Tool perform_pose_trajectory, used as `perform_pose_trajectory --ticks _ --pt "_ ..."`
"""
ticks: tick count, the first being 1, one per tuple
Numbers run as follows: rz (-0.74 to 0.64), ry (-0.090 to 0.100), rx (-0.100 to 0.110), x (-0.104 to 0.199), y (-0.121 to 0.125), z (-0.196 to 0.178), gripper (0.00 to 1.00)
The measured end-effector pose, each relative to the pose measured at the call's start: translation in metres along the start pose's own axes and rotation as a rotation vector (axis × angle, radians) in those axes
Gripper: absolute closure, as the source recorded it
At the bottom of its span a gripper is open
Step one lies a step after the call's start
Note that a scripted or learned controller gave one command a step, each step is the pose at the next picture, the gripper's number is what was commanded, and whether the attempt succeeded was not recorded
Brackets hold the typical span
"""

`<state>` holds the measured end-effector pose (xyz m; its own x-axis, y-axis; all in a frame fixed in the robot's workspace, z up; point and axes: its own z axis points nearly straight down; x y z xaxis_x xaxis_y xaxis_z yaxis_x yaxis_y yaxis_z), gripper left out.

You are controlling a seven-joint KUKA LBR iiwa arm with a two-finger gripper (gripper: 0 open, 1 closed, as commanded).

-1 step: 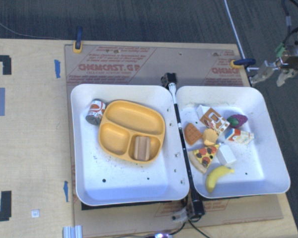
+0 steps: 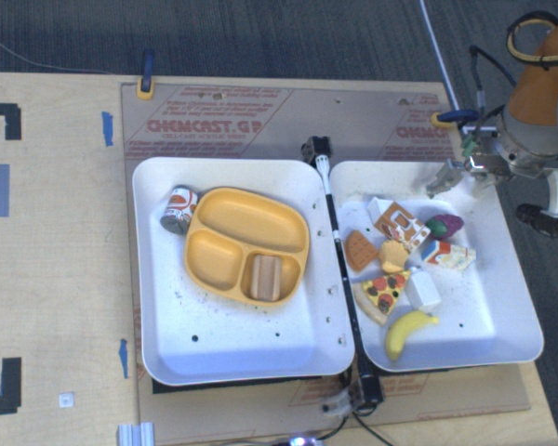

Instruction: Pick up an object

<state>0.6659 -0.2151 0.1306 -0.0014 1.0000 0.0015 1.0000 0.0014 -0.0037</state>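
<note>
Item: gripper [image 2: 444, 178]. It hangs over the far right corner of the right bin [image 2: 511, 328], tilted, its fingers [image 2: 435, 184] spread somewhat, nothing between them. The orange-banded arm [image 2: 537, 91] reaches in behind it.

Item: candidates for pickup, all in the right bin, listed outward from the gripper.
- Purple piece [image 2: 445, 223]: just below the gripper, nearest of all.
- Carton [image 2: 399, 222]: orange and white, beside the purple piece toward the divider.
- White wrapper [image 2: 452, 257]: printed, touching the purple piece on the near side.
- Yellow lump [image 2: 393, 253]: centre of the pile.
- Waffle [image 2: 360, 250]: brown, next to the divider.
- Pizza slice [image 2: 383, 293]: nearer than the lump.
- White block [image 2: 421, 291]: touching the pizza.
- Banana [image 2: 405, 332]: nearest the viewer, standing somewhat apart from the pile.

Item: left bin [image 2: 158, 323], well away from the gripper. Holds a yellow tray [image 2: 246, 221] with a brown block [image 2: 266, 277] in one compartment, and a can [image 2: 179, 210] against the tray's far edge.

Handling note: the pile is crowded, so a descent there likely strikes neighbours. The banana or the purple piece looks the cleaner target; centre the fingers across its narrow width before closing.
</note>
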Motion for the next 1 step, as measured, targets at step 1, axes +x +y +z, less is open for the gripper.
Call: perform_pose_trajectory --ticks 1 --pt "0.000 -0.003 -0.007 0.0244 -0.0345 0.0272 0.00"
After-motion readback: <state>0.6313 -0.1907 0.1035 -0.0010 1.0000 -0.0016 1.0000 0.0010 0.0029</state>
